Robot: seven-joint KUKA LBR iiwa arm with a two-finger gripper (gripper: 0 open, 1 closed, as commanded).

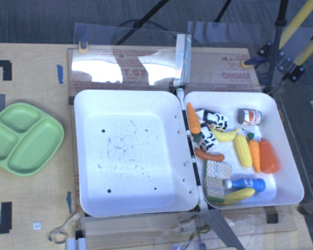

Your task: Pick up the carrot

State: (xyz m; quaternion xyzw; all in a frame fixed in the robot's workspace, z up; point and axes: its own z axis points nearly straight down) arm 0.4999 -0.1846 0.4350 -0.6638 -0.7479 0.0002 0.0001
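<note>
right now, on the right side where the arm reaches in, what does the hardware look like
On that side a slanted yellow rod runs beside a thin black pole. A dark blue clamp-like fitting sits near their lower ends, just beyond the far corner of the right shallow white bin.

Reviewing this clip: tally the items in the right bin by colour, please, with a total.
Orange: 3, a carrot, a second carrot, a bottle
Yellow: 3, corn, two bananas
Black-and-white: 2
Blue: 1, bottle
Red: 1, sausage
Silver-and-red can: 1
Patterned packet: 1
Total: 12
</note>
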